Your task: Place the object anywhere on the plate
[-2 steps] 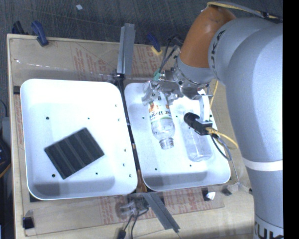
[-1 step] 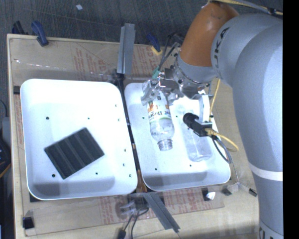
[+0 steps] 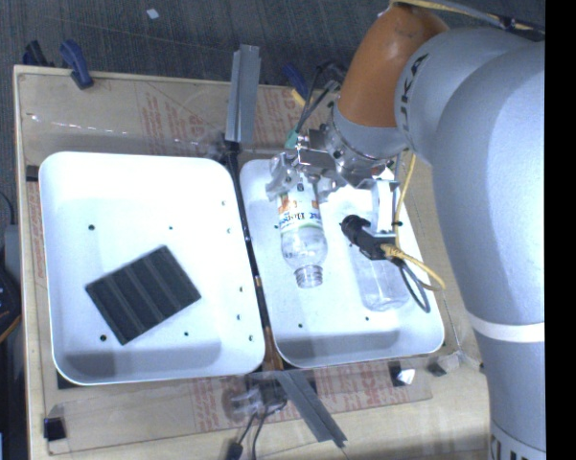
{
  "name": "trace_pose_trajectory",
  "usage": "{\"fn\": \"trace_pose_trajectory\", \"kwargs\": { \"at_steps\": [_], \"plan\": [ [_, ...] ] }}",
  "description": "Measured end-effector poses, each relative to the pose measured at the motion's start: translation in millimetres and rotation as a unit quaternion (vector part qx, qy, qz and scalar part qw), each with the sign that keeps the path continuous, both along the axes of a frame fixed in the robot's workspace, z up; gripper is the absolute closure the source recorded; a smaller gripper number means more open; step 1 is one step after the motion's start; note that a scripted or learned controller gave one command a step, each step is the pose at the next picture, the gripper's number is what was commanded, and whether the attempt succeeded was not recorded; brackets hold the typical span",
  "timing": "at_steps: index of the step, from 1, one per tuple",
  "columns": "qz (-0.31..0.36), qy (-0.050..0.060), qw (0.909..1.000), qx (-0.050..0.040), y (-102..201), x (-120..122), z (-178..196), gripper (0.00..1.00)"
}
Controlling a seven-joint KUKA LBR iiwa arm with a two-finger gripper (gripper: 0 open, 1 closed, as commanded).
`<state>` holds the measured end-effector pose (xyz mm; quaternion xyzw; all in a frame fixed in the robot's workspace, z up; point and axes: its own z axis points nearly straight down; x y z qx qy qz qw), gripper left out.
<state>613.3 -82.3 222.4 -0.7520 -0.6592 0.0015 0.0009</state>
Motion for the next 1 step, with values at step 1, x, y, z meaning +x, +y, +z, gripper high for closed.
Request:
{"fn": "trace_pose_trajectory", "kwargs": {
  "at_steps": [1],
  "plan": [
    [-0.009, 0.000, 1.0000, 0.0006, -0.5, 25.7, 14.1, 1.00]
  ]
}}
